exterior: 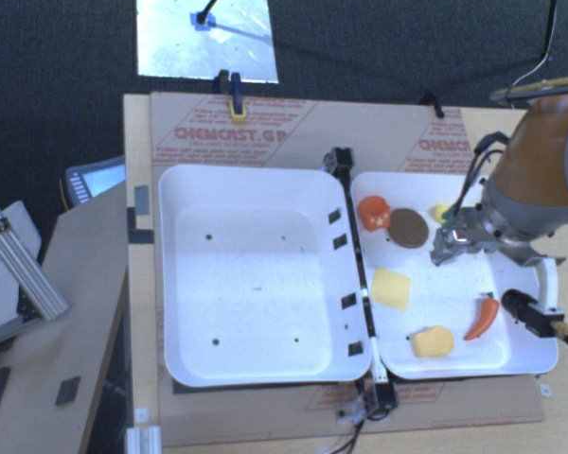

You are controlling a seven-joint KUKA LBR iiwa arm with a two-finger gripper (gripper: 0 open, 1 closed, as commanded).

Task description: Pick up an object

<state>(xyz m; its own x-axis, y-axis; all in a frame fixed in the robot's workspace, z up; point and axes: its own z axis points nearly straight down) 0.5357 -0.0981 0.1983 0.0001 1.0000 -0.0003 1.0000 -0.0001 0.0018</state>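
- A table [142, 282] carries two shallow white bins side by side, seen from above at a slant.
- The left bin [185, 197] sits beside the right bin [525, 357], their walls meeting at a dark clipped seam.
- In the right bin, near its upper left corner, a red-orange rounded object [373, 212] touches a brown disc [408, 228].
- Below them lies a pale yellow square [391, 289], apart from the rest.
- Lower still, near the front wall, rests a yellow lump [433, 342].
- To its right an orange-red chili-shaped piece [482, 319] lies tilted.
- A small yellow object [442, 213] shows just beside the claw [449, 245], partly hidden.
- The claw hangs low over the right bin, right of the brown disc; whether it is open or closed cannot be told.
- The grey and orange arm [540, 168] enters from the right.
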